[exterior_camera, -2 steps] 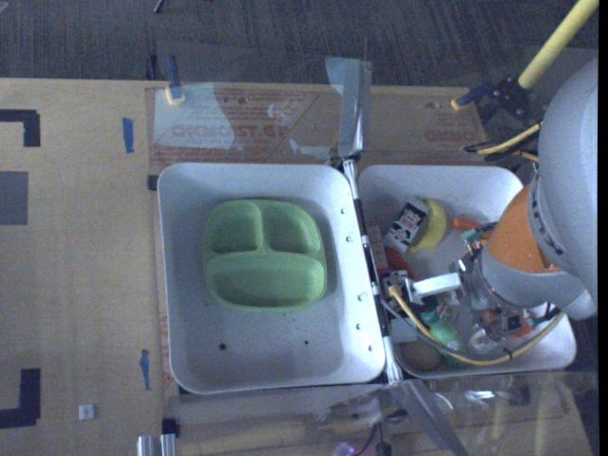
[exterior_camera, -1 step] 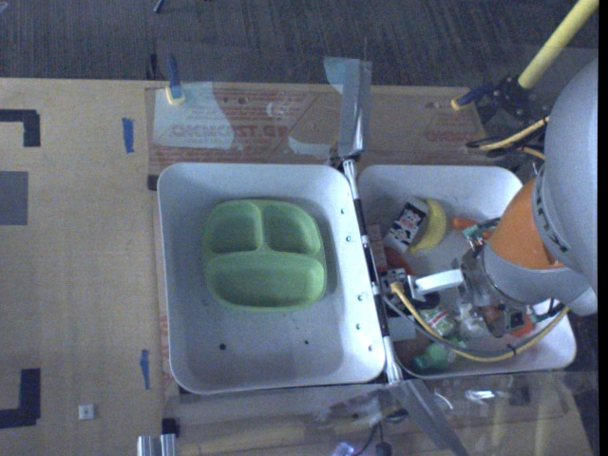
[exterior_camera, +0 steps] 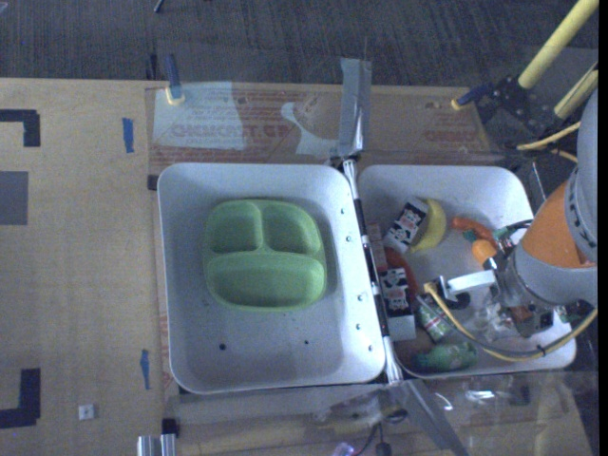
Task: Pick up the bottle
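Gripper (exterior_camera: 499, 316) low in right white bin (exterior_camera: 513, 183), lower right of frame; finger state unclear. Clear plastic bottle (exterior_camera: 475, 326) seemingly just beside it. Green divided tray (exterior_camera: 264, 253) in left bin (exterior_camera: 180, 283).

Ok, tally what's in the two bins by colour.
Green: 2, the tray in the left bin and a green item in the right bin
Yellow: 1
Orange: 1
Black-and-white cartons: 2
Total: 6
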`<state>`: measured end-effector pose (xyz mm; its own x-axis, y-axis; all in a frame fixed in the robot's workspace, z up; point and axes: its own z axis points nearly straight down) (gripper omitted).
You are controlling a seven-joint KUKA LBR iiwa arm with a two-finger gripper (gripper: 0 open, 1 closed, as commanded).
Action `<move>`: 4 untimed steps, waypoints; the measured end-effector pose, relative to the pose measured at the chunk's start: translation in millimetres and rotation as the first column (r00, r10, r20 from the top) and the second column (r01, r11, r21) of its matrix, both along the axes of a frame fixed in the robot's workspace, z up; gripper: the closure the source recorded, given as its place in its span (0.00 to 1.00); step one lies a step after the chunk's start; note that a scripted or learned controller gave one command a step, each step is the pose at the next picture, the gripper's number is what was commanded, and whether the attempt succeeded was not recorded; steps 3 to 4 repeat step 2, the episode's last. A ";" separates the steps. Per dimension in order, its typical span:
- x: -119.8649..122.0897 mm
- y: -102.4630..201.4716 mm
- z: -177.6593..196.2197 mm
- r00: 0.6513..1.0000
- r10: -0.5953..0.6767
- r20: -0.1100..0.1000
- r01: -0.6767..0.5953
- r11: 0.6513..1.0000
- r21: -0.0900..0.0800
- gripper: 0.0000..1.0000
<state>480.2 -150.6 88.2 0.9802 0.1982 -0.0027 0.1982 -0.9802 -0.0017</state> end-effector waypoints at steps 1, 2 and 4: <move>-1.0 85.4 95.6 1.000 0.008 -0.001 -0.008 1.000 0.002 1.00; -0.3 27.2 329.6 0.998 0.058 0.000 -0.058 0.998 -0.001 1.00; -0.3 27.2 329.6 0.998 0.058 0.000 -0.058 0.998 -0.001 1.00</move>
